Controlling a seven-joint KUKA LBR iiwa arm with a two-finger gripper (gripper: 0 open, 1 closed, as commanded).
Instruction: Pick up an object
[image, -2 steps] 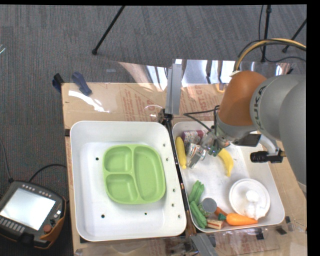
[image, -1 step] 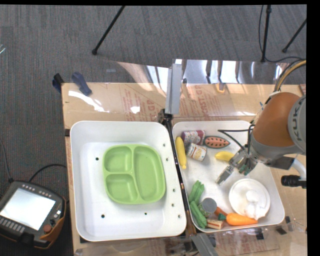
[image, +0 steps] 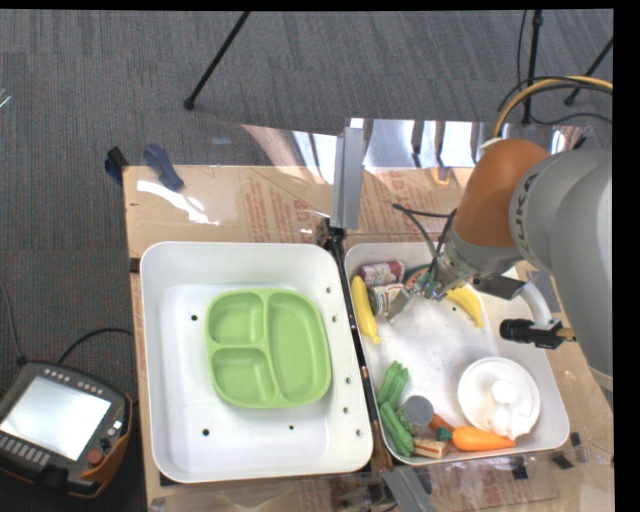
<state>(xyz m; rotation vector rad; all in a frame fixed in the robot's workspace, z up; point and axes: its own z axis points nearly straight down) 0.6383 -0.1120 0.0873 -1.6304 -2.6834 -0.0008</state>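
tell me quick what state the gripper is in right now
gripper: low in the right bin beside the cans; open or shut cannot be told.

A robotics lab is indicated: a teach pendant (image: 58, 425) is seen on grey carpet beyond the bench's (image: 250, 205) front left corner, and tripod legs (image: 222, 52) behind it.

Green three-compartment plate (image: 268, 347) lying flat in the left white bin (image: 170, 290), brown tabletop (image: 250, 205) under clear sheeting, handheld control pendant (image: 60, 425) with a pale screen on dark carpet (image: 90, 90) at lower left, black stand leg (image: 222, 52) on the carpet above
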